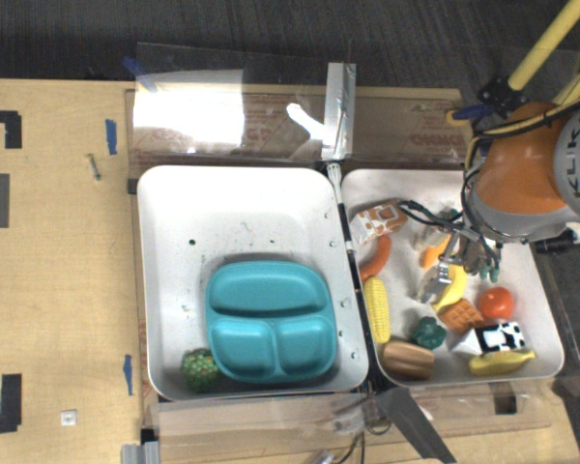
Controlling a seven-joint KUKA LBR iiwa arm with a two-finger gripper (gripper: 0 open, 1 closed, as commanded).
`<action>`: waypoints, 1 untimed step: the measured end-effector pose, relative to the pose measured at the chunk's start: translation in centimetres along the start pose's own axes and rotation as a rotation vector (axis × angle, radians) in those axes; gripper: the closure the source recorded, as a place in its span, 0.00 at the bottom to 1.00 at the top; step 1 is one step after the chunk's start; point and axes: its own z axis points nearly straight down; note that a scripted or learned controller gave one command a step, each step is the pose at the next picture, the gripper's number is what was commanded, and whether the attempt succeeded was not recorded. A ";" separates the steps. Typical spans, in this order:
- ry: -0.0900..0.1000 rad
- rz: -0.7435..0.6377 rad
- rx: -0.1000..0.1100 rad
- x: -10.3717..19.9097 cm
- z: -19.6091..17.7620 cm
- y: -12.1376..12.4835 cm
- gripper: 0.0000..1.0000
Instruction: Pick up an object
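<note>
Camera view. Left bin [164,259]: teal tray [269,322], green ball [200,368] at its near-left corner. Right bin [551,336]: corn [377,309], sausage [374,255], bread roll [407,358], tomato [497,303], banana [501,361], crowded together. Gripper [445,280] low among them, just above a yellow piece [451,288]; finger state: cannot tell.

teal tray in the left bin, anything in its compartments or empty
Empty. All three compartments of the teal tray show bare teal; the green knobbly item lies beside it, in the bin.
</note>
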 end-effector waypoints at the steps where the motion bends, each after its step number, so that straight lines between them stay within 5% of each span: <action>1: -0.006 -0.003 0.000 -0.2 -1.2 0.2 1.00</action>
